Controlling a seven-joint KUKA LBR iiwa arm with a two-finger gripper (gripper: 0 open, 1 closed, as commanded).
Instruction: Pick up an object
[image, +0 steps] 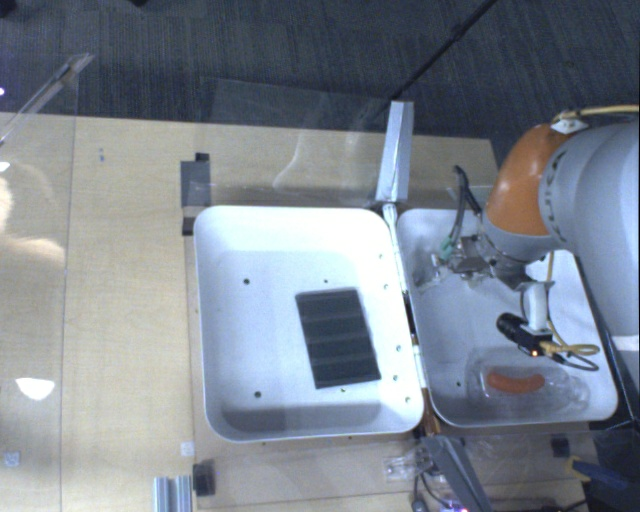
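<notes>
Hovering over right bin's (450, 350) far-left part: gripper (455, 263), open-or-closed state cannot tell. Clear packet with orange-red core (515, 382) lying along right bin's near wall, nearer camera and rightward of gripper, well apart, long axis running left-right. Dark ribbed pad (338, 338) sitting beyond right bin's left wall.

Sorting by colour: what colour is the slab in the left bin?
Dark grey slab, ribbed; camera view.
</notes>
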